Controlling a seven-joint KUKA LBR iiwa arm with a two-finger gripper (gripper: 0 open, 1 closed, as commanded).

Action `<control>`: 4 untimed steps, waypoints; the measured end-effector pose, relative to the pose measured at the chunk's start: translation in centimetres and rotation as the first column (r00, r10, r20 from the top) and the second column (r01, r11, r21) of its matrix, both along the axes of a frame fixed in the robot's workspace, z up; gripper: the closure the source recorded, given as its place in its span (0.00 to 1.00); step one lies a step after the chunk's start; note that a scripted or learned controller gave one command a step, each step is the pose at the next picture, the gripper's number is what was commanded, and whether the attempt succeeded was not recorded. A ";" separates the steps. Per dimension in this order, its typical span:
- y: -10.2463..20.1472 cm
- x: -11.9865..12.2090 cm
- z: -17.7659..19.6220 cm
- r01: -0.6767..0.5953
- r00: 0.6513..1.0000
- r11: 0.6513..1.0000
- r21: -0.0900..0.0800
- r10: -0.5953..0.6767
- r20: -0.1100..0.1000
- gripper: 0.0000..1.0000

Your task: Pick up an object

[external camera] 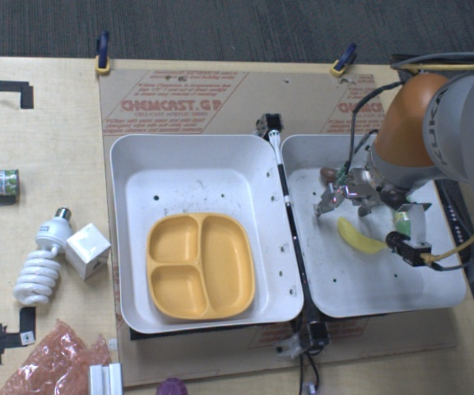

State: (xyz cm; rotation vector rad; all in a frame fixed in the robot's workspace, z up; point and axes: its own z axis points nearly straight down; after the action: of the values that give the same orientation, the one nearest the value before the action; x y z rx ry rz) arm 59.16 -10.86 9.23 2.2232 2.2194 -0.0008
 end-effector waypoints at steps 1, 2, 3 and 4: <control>-0.1 0.1 1.0 0.001 1.000 1.000 -0.001 -0.001 0.002 1.00; -2.9 -0.8 2.0 -0.001 1.000 1.000 -0.001 0.001 0.002 1.00; -2.9 -0.8 2.0 -0.001 1.000 1.000 -0.001 0.001 0.002 0.00; -3.6 -7.3 0.0 0.000 1.000 1.000 0.000 0.000 0.001 0.00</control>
State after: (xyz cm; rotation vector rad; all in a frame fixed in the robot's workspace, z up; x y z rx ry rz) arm 51.86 -14.42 9.23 2.2229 2.2193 0.0001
